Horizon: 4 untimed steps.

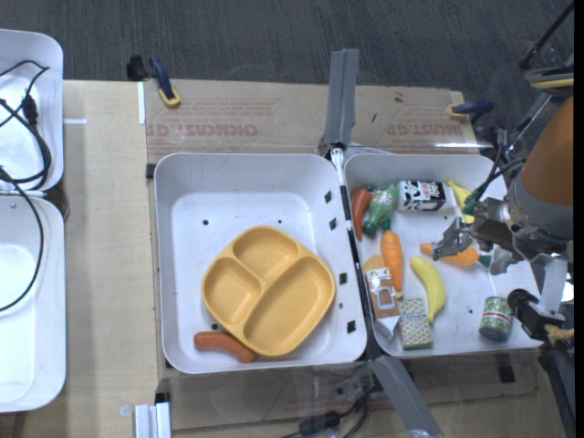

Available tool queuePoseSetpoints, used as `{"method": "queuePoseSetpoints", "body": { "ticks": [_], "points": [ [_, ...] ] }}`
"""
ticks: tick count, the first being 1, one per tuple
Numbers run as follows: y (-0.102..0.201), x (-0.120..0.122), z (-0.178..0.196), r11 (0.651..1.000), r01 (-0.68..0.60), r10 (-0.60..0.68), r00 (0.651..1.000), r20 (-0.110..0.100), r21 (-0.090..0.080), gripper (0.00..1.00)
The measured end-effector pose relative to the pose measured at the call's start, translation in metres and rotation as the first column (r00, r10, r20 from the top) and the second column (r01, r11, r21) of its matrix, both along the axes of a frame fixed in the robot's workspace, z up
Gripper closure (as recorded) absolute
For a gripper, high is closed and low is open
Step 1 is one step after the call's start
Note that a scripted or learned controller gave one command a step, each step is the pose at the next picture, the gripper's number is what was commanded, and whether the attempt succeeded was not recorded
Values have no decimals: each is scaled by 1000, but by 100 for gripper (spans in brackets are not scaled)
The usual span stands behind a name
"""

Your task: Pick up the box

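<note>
The desk carries two shallow white bins side by side. The left bin holds a yellow divided plate near its middle and a sausage lying against the plate's lower left edge, close to the bin's near wall.

The right bin is crowded. The box, small and greenish, lies near the bin's front wall, just left of centre. A tan carton lies touching or just beside it on its upper left, along the bin's left wall. A banana curves just beside the box's upper right corner. A carrot lies upright in the view above the carton. Towards the back wall lie a red pepper, a green bottle and a black-and-white milk carton, set close together. A green can stands near the right front corner, well apart from the box.

The arm enters from the right. The pincer sits over the middle right of the bin, above and to the right of the banana, next to an orange item partly hidden beneath it. Whether its fingers are parted or together cannot be told. It is clear of the box; the banana lies between them.
</note>
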State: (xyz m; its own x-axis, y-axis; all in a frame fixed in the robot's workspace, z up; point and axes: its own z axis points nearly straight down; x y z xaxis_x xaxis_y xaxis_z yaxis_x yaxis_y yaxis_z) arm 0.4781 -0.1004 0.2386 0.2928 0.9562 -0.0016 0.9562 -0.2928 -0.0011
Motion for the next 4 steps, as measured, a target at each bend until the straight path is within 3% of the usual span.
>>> {"method": "queuePoseSetpoints", "body": {
  "ticks": [1, 2, 3, 4],
  "points": [
    [13, 38, -49, 997, -74, 74, 997, -4, 1, 0],
    [-34, 7, 67, 998, -66, 66, 998, -1, -1, 0],
    [25, -1, -48, 1000, -6, 6, 1000, -3, 1, 0],
    [-13, 1, 127, 963, -268, 268, 963, -1, -1, 0]
  ]
}}
